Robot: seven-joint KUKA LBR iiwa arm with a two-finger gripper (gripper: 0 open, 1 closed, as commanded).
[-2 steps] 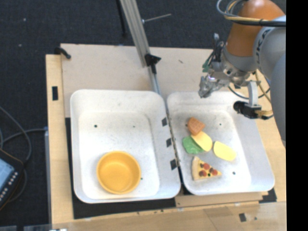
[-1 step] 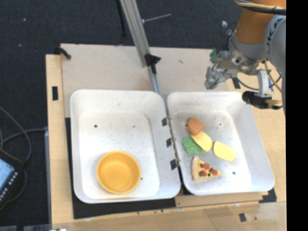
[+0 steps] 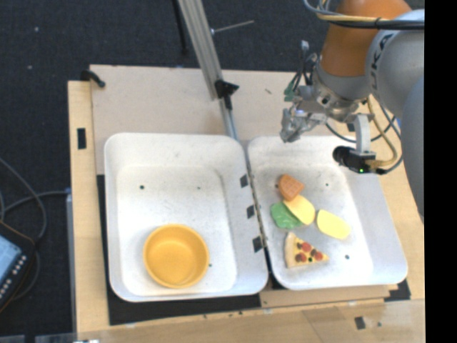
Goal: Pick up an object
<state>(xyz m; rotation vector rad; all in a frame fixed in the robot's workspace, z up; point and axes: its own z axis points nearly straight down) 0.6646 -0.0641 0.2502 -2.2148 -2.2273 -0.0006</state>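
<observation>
The tool [image 3: 293, 131] hangs over the far rim of the right bin [image 3: 371, 252], and nothing sits between its fingers; whether they are released or clenched I cannot tell from this slanted view.

The likely targets lie nearer the camera than the tool, in a tight cluster inside the same bin: an orange-brown piece [image 3: 290, 186] closest to it, then a green piece [image 3: 283, 216] touching a yellow piece [image 3: 300, 209], a second yellow piece [image 3: 333, 224] just beside those, and a pizza slice [image 3: 303, 251] farthest off. The yellow bowl [image 3: 176, 255] sits well apart in the left bin [image 3: 128, 163].

The main risk is the crowding: a descent onto the green and yellow pair may pinch both or shove one aside. These flat pieces also offer little height, so the fingers may close above them or scrape the bin floor. A drop straight down from here likely meets the bin rim rather than any object.
</observation>
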